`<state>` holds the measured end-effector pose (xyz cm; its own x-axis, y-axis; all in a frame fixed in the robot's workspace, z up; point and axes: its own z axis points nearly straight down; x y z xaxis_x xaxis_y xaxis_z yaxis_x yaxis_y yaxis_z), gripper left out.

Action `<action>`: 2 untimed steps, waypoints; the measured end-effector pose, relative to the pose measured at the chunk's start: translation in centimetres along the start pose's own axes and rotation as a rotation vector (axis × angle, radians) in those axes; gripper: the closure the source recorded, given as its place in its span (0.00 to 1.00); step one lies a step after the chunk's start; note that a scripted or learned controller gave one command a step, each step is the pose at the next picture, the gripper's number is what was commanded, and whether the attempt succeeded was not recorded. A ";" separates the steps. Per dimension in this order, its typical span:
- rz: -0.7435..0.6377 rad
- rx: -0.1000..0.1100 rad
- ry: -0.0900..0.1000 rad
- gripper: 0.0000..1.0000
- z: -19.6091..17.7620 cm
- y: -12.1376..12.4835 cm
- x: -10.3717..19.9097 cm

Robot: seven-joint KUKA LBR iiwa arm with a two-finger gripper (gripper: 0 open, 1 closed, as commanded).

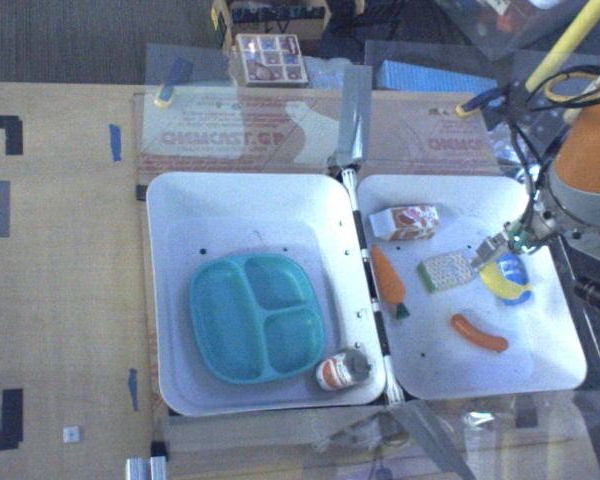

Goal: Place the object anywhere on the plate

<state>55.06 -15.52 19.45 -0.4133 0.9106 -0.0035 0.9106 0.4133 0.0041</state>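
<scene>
A teal plate (255, 318) with three compartments lies in the left bin (180, 218). In the right bin (540, 358) my gripper (492, 250) hangs low at the right end of a speckled green-grey sponge (444, 271), which lies flat on the bin floor. Just below the gripper is a yellow and blue object (506, 280). An orange carrot (388, 280) lies by the bin's left wall, and a red sausage (479, 333) lies nearer the front. A small carton (405, 222) lies at the back of the right bin.
A small bottle with a grey cap (340, 370) lies in the left bin's front right corner, just off the plate. The ridge between the two bins (365, 268) runs beside the carrot. Cardboard and boxes lie behind the bins.
</scene>
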 end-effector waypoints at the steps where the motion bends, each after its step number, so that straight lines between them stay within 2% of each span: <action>1: -0.270 -0.002 -0.001 1.00 -0.9 7.5 3.5; 2: -0.509 -0.003 -0.001 1.00 -2.2 10.5 9.9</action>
<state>60.56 -2.17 21.67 -0.8046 0.5938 -0.0063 0.5938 0.8046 0.0043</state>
